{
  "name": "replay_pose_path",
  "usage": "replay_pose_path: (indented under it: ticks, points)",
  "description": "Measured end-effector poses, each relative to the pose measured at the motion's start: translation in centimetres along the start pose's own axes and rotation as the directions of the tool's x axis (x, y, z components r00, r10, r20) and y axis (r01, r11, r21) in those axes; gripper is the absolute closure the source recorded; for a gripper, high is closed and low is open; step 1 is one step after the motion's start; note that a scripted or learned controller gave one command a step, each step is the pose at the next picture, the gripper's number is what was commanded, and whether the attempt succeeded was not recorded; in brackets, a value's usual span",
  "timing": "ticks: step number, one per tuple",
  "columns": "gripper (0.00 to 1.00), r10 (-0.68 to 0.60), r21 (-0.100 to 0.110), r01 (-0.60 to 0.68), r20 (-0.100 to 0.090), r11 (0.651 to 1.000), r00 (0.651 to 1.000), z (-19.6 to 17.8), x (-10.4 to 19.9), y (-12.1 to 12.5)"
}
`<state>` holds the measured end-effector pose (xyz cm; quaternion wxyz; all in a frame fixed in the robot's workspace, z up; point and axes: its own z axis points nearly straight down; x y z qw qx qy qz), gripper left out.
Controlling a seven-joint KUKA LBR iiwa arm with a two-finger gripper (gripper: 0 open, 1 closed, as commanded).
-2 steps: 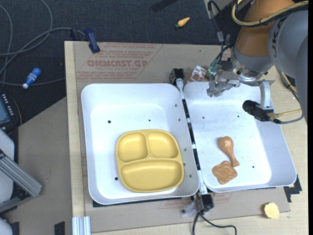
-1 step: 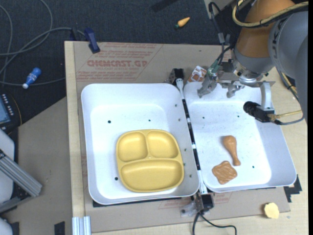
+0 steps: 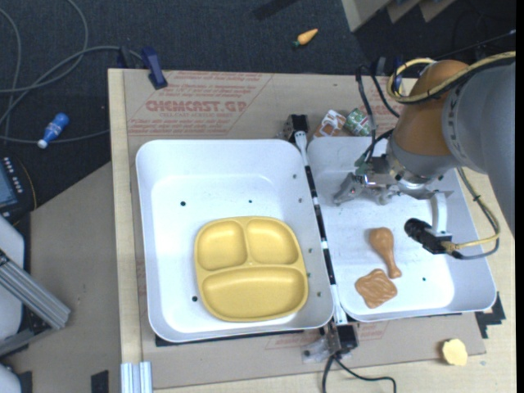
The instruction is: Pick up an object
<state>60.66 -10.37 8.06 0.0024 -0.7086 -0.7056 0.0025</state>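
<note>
A tan toy drumstick [image 3: 383,249] lies in the right bin [image 3: 467,289], and a flat brown toy piece [image 3: 376,288] rests just in front of it. The grey arm with its orange band [image 3: 430,113] reaches in from the right. Its gripper [image 3: 361,187] hangs over the back part of the right bin, behind and a little left of the drumstick, apart from both toys. Nothing is seen held in it.
The left bin [image 3: 164,178] holds a yellow divided plate [image 3: 249,268]. A black cable fitting [image 3: 426,236] hangs right of the drumstick. Small wrappers [image 3: 344,122] lie behind the right bin, and a yellow lump [image 3: 453,351] sits on the bench at the front right.
</note>
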Motion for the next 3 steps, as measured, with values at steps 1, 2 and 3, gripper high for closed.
replay_pose_path:
  ticks: [1, 2, 3]
  points:
    - [0.00, 0.003, 0.000, -0.003, 0.001, 1.000, 1.000, -0.3, -4.0, -7.2]
    - [1.00, -0.002, -0.008, 0.002, 0.000, 1.000, 1.000, -1.4, -3.7, -6.9]
    - [1.00, -0.015, -0.019, 0.015, -0.001, 1.000, 1.000, -11.0, 4.6, -3.2]
